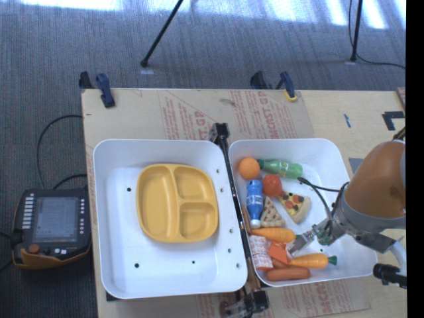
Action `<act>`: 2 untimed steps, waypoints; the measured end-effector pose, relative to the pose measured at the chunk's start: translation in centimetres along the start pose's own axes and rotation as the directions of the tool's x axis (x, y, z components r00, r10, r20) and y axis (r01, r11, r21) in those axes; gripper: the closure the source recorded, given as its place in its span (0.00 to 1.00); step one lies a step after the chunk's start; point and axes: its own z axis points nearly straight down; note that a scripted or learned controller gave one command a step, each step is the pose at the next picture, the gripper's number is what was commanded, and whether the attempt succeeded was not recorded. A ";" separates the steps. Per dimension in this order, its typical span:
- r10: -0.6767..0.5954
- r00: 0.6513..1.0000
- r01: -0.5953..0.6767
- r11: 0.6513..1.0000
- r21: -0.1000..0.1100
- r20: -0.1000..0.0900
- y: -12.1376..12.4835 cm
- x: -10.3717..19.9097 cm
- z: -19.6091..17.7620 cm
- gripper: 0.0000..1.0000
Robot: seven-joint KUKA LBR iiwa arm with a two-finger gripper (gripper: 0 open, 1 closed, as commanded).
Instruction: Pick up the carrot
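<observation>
**Orange toy carrot at the near edge of the right bin**

Camera view. Orange carrot (310, 261), green stub at its right end, lies flat and crosswise near the front of the right bin (331, 152), just above a sausage (287, 274) and just below the gripper (303, 242). A second orange piece (273, 234) lies nearby to the left. Whether the jaws are parted or closed cannot be told; nothing is visibly between them. The carrot looks like moulded plastic: probably light, stiff, smooth and somewhat slippery. A grasp across the thicker middle of the body, square to its long axis, seems best; the tapered ends would likely squirt free.
</observation>
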 end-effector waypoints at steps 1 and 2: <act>0.209 0.978 -0.209 0.978 -0.001 0.002 6.3 3.2 1.0 0.00; 0.210 0.978 -0.210 0.978 0.001 0.000 6.3 3.2 0.0 1.00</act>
